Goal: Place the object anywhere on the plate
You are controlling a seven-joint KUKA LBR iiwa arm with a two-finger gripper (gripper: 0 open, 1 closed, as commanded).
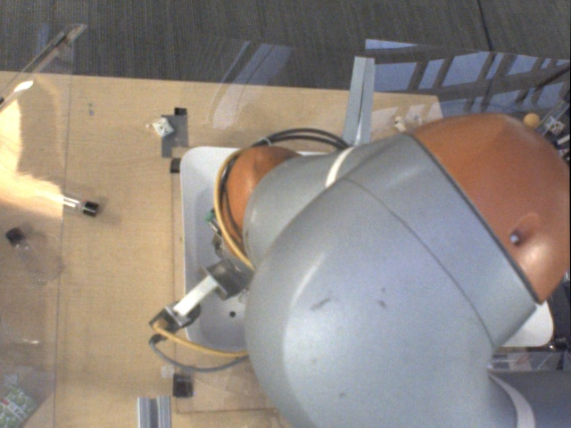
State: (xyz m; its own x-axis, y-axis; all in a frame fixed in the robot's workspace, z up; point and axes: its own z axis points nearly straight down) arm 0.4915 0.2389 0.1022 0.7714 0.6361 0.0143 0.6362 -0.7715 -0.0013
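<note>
The grey arm (384,292) is reaching in over the white bin (194,239) and is covering nearly all of it, so only the bin's left wall and a strip of its floor are showing. An orange dome (500,176) is bulging from the arm's upper right part, well away from the bin's visible wall, and a smaller orange section (263,166) is sitting above the bin's far left corner. The wooden worktop (107,283) is stretching out to the left of the bin.

A grey upright post (359,96) is standing just behind the bin's far edge. Yellow and black cables (223,217) are looping around the arm's end inside the bin's left part. A silver bracket (192,303) is sticking out from under the arm and crossing the bin's left wall near its front corner, with cable ends hanging by it.

A black clamp (176,132) is sitting just beyond the bin's far left corner. A small black block (182,384) is lying just in front of the bin's near left corner. A small black-tipped cylinder (82,206) is lying well to the left of the bin.

The arm is hiding its own end, so I cannot tell whether the jaws are wide, narrow or holding anything, nor where in the bin the object is lying.
</note>
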